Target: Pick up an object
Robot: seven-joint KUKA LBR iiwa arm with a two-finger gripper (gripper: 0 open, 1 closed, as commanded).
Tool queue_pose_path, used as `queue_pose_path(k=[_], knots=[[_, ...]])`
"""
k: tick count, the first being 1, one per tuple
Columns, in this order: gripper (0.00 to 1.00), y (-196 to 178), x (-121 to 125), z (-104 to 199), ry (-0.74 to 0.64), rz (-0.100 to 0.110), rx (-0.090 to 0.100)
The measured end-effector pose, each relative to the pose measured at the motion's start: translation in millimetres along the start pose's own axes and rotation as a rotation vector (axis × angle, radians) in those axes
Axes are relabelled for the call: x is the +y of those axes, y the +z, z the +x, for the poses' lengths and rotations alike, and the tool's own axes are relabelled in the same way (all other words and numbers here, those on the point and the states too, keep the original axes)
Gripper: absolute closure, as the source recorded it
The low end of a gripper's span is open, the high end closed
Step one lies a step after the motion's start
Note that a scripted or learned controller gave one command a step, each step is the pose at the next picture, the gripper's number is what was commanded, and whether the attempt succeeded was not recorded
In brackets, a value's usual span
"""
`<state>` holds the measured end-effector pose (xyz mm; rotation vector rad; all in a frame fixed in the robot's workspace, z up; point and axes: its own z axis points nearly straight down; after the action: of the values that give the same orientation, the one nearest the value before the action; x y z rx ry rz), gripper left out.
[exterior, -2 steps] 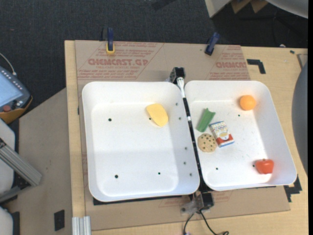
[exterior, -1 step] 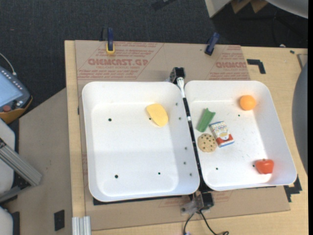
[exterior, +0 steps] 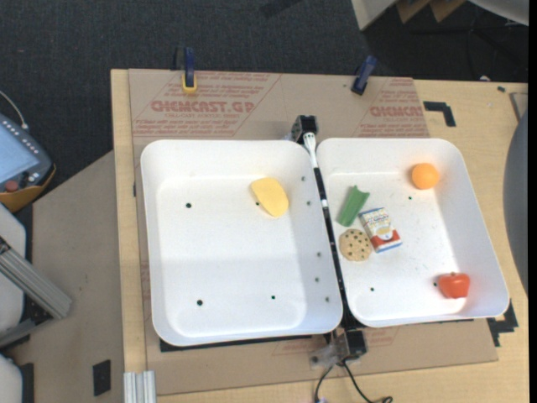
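Two shallow white bins sit side by side on a brown board on the counter (exterior: 252, 99), their inner rims touching along a black strip. The left bin (exterior: 168, 309) holds a pale yellow piece (exterior: 270, 196) near its upper right. The right bin (exterior: 487, 250) holds an orange ball (exterior: 424, 175) near its upper right corner, a green piece (exterior: 352, 206) tilted by the inner rim, a small red and white carton (exterior: 380, 228) just beside it, a round cookie (exterior: 356, 244) touching the carton's lower left, and a red piece (exterior: 454, 285) near the lower right corner
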<state>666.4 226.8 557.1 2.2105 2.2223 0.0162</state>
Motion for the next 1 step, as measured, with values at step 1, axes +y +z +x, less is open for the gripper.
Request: queue_pose_path(k=[1], knots=[[0.00, 0.5, 0.0, 0.0, 0.000, 0.001, -0.001]])
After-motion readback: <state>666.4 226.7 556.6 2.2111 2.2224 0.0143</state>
